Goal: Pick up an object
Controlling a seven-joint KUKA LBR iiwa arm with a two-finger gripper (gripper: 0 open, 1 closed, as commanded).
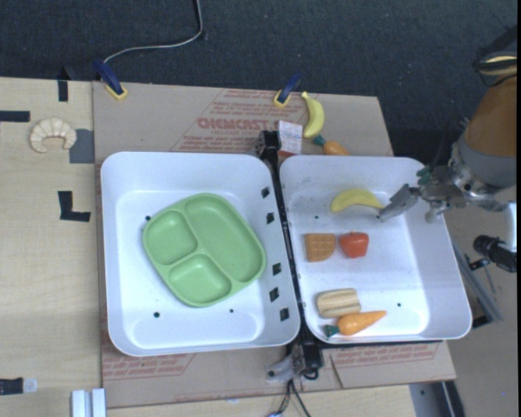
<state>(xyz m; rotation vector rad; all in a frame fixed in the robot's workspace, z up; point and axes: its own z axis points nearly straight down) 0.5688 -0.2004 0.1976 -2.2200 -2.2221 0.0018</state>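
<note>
The pincer (398,202) sits just beside the banana (357,201) in the right bin (434,268) — holding nothing, how wide is unclear. It could nudge the banana away — too far sideways.

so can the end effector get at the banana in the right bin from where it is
Probably yes. The end effector sits just right of the banana in the right bin, with bare bin floor between them; the tomato and bread lie below, clear of that path.

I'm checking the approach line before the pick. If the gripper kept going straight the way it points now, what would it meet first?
Probably the banana in the right bin: the gripper points left at its near end. Its height above the banana is unclear.
</note>
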